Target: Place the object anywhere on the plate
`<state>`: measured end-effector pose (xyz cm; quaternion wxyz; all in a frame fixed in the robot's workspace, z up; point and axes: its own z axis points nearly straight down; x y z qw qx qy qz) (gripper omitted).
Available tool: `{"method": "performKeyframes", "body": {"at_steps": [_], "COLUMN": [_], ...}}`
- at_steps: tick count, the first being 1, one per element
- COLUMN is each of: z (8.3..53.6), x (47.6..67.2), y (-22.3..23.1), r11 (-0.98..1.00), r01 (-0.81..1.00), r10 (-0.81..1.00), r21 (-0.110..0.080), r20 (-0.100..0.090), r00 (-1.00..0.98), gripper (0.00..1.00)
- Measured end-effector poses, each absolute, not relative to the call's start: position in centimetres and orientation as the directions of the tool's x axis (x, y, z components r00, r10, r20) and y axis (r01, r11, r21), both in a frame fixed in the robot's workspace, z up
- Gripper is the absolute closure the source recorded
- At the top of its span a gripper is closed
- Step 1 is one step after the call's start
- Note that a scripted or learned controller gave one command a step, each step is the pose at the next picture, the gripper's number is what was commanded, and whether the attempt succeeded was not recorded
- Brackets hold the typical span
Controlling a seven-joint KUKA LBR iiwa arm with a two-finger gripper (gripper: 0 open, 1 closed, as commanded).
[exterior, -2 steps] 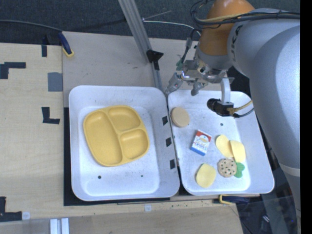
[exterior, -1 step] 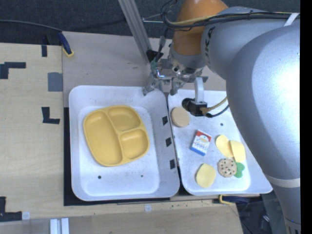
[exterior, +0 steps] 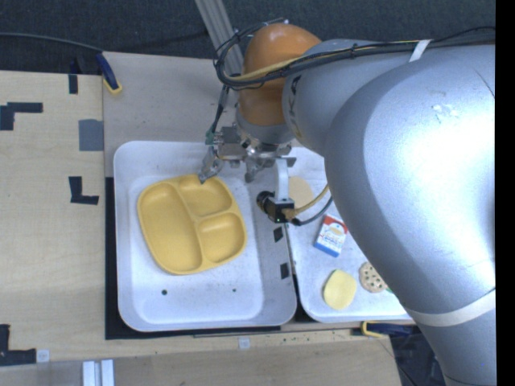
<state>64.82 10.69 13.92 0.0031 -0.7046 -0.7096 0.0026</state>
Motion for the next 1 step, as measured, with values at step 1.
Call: {"method": "performKeyframes", "body": {"at_steps": [1], "z": [19.16], "x": [66.02], "y": [7.62], "r11": [0.000], "r01": [1.000], "r10": [1.000], "r21": [0.003], "r20": [-0.001], "r00": [0.000], "gripper": [0.00]}}
